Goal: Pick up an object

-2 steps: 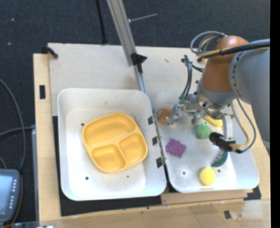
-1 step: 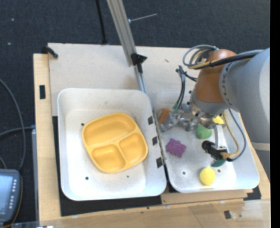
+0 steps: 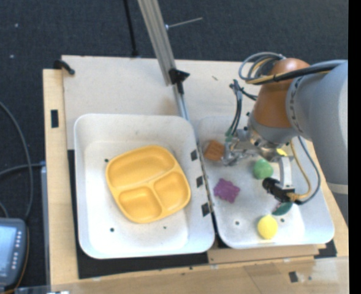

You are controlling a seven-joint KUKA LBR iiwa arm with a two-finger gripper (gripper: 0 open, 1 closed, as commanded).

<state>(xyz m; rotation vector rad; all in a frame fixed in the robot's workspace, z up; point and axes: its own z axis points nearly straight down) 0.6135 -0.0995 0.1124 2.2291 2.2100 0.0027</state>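
A yellow divided tray (image 3: pixel 148 183) lies in the left bin (image 3: pixel 88 225).

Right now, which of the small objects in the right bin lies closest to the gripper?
The small brown block, just left of the gripper. The green ball, purple piece and yellow ball lie farther off.

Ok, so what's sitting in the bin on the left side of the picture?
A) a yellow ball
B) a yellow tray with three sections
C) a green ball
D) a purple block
B: the yellow tray with three sections lies in the left bin, while the balls and block lie in the other bin.
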